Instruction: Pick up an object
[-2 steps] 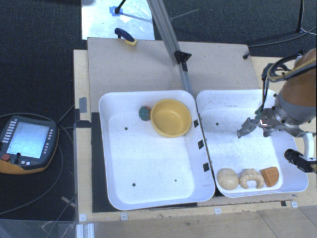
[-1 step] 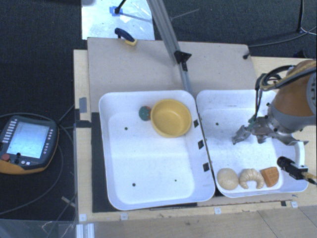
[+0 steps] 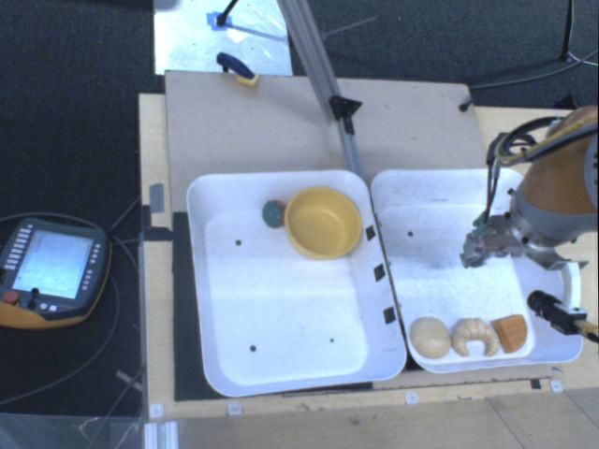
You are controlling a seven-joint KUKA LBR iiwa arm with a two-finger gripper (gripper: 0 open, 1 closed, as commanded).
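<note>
White bin (image 3: 440, 204) sits under the pincer (image 3: 475, 251); whether it is wide or narrow cannot be told. Roll (image 3: 430, 337), croissant (image 3: 475, 335) and toast (image 3: 510, 332) lie below it, near. It should drop straight over one.

Both bins (image 3: 281, 344) white. Bowl (image 3: 323, 223) yellow. Small ball (image 3: 272, 213) dark green. Bun (image 3: 430, 338) cream; croissant (image 3: 475, 336) pale tan; wedge (image 3: 510, 332) orange-brown. Worktop (image 3: 281, 124) beige. Claw (image 3: 475, 251) grey.

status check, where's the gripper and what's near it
Gripper over right bin, nothing seen in it. Bread roll, croissant, orange piece along near edge. Nothing blocking.
</note>
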